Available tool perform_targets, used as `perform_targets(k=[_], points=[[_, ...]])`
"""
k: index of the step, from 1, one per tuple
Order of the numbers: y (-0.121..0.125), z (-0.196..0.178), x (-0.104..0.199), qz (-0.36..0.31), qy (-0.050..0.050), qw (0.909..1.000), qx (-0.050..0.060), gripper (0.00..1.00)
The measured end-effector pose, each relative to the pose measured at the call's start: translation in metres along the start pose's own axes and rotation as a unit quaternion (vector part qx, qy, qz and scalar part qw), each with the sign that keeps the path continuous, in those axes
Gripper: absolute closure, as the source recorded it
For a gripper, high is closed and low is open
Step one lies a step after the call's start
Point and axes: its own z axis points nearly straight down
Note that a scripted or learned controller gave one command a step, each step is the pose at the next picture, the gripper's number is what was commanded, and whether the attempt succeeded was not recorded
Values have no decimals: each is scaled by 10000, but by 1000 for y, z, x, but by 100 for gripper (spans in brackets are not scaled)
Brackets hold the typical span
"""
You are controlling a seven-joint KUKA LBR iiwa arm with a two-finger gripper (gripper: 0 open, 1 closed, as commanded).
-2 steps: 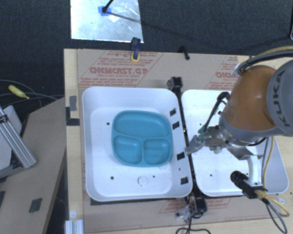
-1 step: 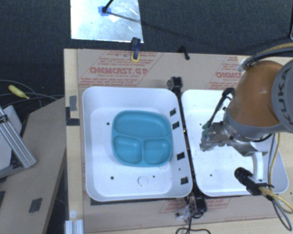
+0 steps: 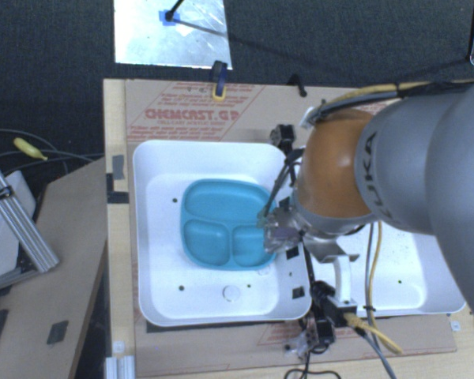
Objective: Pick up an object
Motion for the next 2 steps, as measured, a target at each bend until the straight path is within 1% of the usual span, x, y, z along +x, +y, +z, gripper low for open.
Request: perform_targets(k=[1,2], points=[[0,64,35,35,-20,10000,22,100],[6,81,44,77,-22,9999,-95,100]])
